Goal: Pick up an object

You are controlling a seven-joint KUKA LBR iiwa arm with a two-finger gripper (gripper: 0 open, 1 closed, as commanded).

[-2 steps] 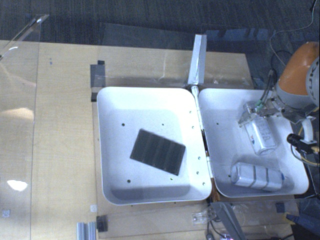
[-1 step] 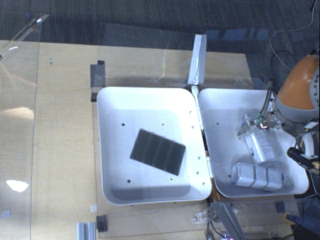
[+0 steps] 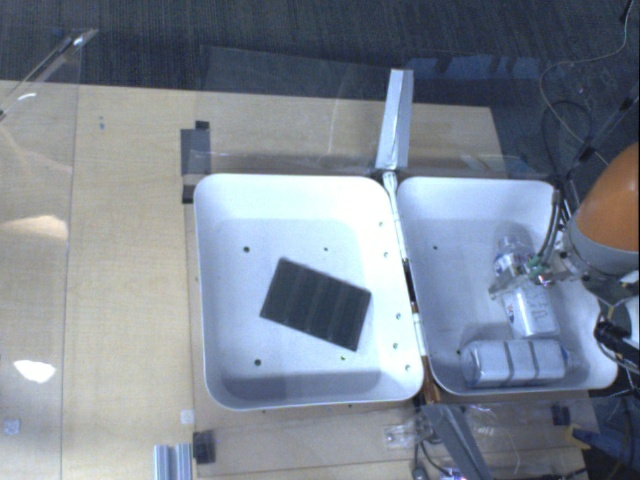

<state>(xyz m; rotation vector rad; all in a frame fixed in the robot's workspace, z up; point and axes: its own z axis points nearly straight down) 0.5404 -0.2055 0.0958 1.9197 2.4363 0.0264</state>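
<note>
Camera view showed the end effector (image 3: 520,268) low in the right bin (image 3: 450,208), near a grey block (image 3: 518,361); its grip could not be told. Likely approach; closing and lifting remained.

Even, cool overhead light; glare patches on bench (image 3: 100,298) at left; slightly soft focus.

Pale wooden bench (image 3: 120,298) under clear glare-streaked sheeting; dark blue-grey carpet (image 3: 300,13) lies beyond its far edge
</note>
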